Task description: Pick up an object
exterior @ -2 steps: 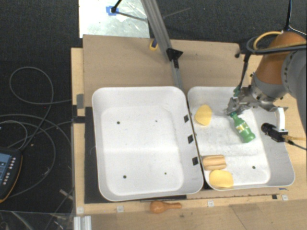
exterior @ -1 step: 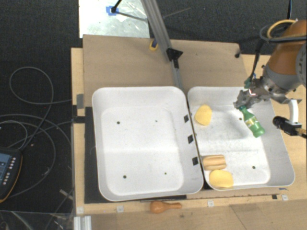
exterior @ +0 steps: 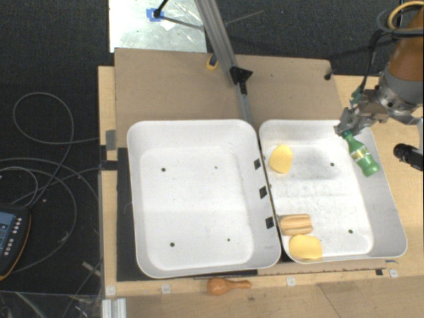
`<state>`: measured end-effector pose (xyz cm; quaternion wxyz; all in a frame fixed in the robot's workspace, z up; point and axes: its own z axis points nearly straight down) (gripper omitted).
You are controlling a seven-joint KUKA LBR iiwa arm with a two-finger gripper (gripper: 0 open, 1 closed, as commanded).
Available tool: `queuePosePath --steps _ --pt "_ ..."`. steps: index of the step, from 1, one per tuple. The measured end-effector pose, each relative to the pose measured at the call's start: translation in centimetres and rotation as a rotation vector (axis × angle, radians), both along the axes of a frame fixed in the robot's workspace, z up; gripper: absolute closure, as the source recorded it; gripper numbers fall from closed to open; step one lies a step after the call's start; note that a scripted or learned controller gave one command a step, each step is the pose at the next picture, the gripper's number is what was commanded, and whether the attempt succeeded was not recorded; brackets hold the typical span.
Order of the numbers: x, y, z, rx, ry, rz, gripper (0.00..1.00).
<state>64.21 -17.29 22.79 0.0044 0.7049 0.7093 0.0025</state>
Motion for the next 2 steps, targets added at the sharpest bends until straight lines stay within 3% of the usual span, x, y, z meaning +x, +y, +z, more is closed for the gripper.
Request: queuePosePath --steps 1,2 --pt "0.1 0.0 2.6 0.001 0.004 0.0 1.0" --pt "-0.2 5.4 3.0 0.004 0.007 0.004 1.0"
